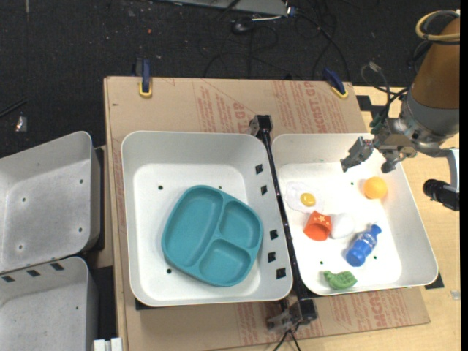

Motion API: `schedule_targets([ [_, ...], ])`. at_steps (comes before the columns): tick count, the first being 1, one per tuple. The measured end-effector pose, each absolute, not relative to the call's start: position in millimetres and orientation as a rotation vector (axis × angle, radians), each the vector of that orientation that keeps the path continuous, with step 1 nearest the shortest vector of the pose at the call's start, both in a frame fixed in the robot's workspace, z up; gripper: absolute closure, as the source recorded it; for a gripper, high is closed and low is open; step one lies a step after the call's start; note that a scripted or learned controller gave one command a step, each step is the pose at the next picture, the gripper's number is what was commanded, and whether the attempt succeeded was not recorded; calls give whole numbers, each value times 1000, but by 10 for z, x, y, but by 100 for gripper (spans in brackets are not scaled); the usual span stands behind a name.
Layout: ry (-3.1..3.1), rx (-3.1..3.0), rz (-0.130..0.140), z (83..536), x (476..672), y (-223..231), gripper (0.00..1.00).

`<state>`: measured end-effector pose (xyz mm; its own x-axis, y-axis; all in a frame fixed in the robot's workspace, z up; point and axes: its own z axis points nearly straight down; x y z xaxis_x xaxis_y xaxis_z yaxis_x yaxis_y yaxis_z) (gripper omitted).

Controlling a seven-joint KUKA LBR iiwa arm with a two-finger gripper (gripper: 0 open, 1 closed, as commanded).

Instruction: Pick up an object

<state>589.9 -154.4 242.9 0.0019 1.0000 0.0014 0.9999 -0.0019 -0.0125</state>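
Hand hovers over the right bin's far edge, fingers spread apart and holding nothing. Closest grab looks like the orange ball, sitting just below it toward the near side, so basically a straight drop.

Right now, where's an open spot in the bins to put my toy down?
The left bin has bare floor above the teal tray. The right bin is crowded: egg, orange ball, red cup, blue bottle, green toy. Its top left corner is bare.
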Motion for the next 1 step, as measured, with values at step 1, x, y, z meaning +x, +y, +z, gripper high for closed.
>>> schedule_targets([
  [1, -2223, -2221, 1, 2502, 5924, -1541, 0],
])
